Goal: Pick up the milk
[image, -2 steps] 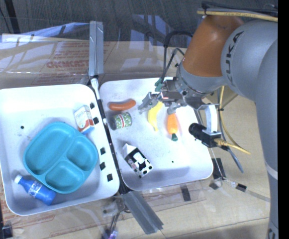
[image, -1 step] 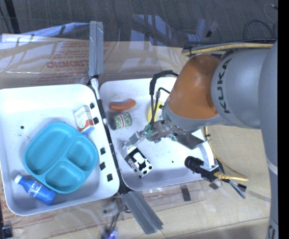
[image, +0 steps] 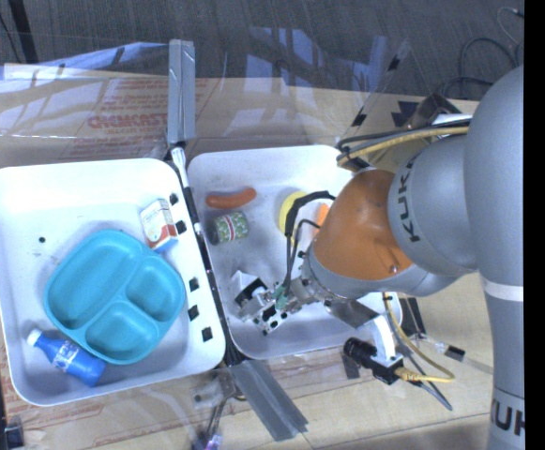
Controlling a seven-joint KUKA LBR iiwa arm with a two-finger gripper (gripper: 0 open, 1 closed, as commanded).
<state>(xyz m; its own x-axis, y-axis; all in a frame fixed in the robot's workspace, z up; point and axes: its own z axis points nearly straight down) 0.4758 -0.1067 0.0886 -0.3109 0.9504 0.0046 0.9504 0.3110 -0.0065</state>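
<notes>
The milk (image: 158, 221) is a small white carton with a red-orange label. It lies in the left bin (image: 19, 195), against the top right rim of the blue divided plate (image: 114, 294) and close to the wall between the bins. My gripper (image: 261, 307) is low in the right bin (image: 253, 162), near its front left corner and well to the right of the milk. Its two dark fingers stand apart, open, with bare bin floor between them.
A blue bottle (image: 66, 356) lies at the left bin's front left. In the right bin's back half are a sausage (image: 230, 198), a green can (image: 228, 226), a yellow item (image: 290, 209) and an orange one (image: 321, 214) partly under the arm.
</notes>
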